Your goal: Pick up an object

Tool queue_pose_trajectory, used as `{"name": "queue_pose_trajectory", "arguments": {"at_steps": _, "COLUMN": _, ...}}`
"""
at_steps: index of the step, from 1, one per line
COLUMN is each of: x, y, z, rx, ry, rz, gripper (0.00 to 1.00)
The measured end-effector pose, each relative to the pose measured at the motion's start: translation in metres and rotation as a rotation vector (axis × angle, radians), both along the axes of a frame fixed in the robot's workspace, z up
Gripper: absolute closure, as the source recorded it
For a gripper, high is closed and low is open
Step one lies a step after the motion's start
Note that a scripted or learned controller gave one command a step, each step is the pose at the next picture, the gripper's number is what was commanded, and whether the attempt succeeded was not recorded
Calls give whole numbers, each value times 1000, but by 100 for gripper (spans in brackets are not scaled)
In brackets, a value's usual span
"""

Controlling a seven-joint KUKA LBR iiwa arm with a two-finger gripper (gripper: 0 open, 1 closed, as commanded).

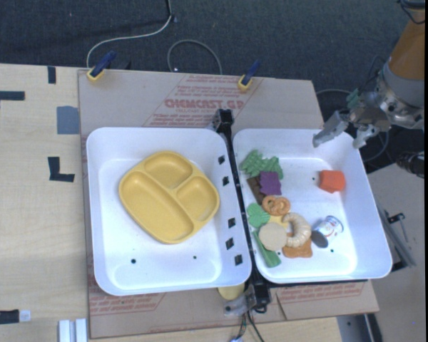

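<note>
camera view: fingers point(344, 136) spread open above right bin point(367, 212), gripping nothing.

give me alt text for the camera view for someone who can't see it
The arm's end effector hovers above the right bin's far edge, near an orange block; toy food clusters by the divider. The left bin holds a yellow divided tray.

Yellow divided plate point(169, 196) in white left bin point(100, 212); orange block point(332, 181), purple piece point(270, 184), green leaf point(258, 164) in white right bin point(367, 212).
</note>
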State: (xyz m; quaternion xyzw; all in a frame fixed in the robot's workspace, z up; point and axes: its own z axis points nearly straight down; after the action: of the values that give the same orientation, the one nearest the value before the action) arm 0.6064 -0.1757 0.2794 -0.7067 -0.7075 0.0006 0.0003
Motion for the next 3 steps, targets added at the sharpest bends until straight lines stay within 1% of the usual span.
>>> {"name": "queue_pose_trajectory", "arguments": {"at_steps": 1, "x": -28, "y": 70, "z": -111, "rx": 5, "ry": 11, "rz": 4, "gripper": 0}}
{"name": "queue_pose_trajectory", "arguments": {"at_steps": 2, "x": -31, "y": 69, "z": -197, "rx": -3, "ry": -5, "rz": 0, "gripper": 0}}
{"name": "queue_pose_trajectory", "arguments": {"at_steps": 3, "x": -44, "y": 74, "z": -192, "rx": -3, "ry": -10, "rz": 0, "gripper": 0}}
